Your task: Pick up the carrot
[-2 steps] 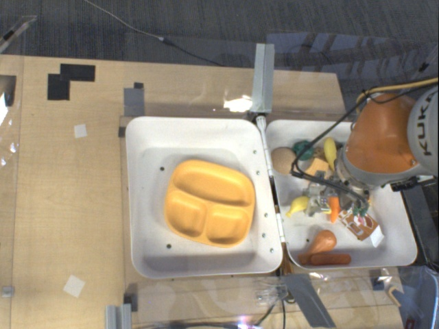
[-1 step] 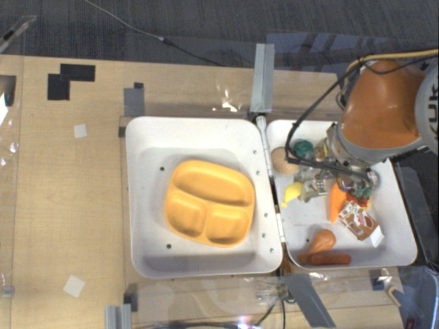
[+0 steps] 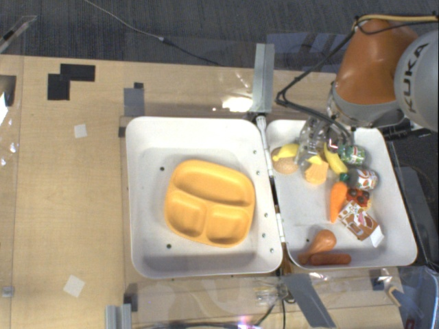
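Right white bin (image 3: 398, 242): short, tapered orange carrot (image 3: 337, 201), lying upright.

Two bins side by side on bench. Left bin (image 3: 140, 184): sectioned tray (image 3: 209, 202) in middle. Right bin (image 3: 394, 218): gripper (image 3: 317, 142) over rear-left cluster; carrot (image 3: 337, 201) mid-bin, right of cluster; sausage (image 3: 328, 258) at front edge; packet (image 3: 358, 219) right of carrot.
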Action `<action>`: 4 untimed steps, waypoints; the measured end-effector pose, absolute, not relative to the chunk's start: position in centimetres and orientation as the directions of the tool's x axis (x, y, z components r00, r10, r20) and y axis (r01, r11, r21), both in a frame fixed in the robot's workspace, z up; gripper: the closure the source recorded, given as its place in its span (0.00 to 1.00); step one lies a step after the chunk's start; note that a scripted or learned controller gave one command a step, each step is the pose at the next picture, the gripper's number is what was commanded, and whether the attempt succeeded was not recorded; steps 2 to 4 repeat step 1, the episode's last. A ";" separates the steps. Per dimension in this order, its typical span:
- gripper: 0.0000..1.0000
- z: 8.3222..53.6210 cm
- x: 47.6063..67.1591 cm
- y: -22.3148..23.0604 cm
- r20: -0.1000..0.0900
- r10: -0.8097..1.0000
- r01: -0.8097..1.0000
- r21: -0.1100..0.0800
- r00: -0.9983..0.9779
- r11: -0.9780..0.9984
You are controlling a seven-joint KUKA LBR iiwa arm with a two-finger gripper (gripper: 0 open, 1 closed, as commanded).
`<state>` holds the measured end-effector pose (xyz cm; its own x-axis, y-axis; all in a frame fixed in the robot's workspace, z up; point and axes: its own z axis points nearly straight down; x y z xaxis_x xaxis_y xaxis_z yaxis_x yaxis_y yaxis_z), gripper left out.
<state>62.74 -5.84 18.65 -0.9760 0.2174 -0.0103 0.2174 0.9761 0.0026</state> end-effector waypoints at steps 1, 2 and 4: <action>0.00 18.7 62.8 -5.8 -0.011 0.217 0.217 0.003 -0.976 0.976; 0.00 18.7 62.8 -5.8 -0.011 0.217 0.217 0.003 -0.976 0.976; 0.00 18.7 62.8 -5.8 -0.011 0.217 0.217 0.003 -0.976 0.976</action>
